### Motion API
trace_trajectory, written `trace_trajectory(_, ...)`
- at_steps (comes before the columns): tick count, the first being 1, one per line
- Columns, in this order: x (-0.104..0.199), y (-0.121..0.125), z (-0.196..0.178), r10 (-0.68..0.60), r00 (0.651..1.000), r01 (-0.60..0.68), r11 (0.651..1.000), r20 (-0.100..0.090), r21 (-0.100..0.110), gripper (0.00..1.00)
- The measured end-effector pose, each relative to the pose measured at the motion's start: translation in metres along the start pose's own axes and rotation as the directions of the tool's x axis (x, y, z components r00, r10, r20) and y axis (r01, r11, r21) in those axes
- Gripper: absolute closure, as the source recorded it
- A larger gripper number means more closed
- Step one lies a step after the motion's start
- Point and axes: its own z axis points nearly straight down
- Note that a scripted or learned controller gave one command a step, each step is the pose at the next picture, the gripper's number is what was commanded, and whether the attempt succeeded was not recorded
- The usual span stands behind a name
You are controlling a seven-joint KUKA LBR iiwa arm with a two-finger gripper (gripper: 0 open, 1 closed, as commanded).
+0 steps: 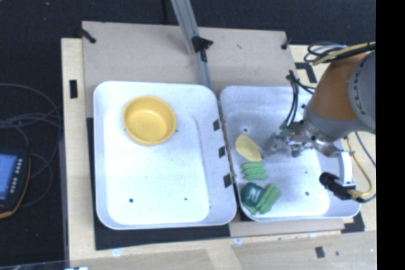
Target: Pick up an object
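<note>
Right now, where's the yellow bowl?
The yellow bowl sits in the left bin, toward its upper left corner, apart from the small items in the right bin.

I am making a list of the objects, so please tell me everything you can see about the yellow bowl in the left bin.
The yellow bowl is round and shallow, a plain matte yellow that looks like plastic, with a slightly darker rim. It stands upright, opening upward, with nothing visible inside. It rests on the floor of the left bin, in its upper left part. Nothing else touches it; the hand is over the right bin.
</note>
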Motion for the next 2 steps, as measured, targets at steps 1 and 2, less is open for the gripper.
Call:
trace_trajectory(1,0.000,0.002,-0.014,0.001,1.000,-0.001,1.000,0.000,-0.007,1.00)
trace_trajectory(2,-0.003,0.001,-0.056,0.000,1.000,0.000,1.000,0.001,-0.009,1.00)
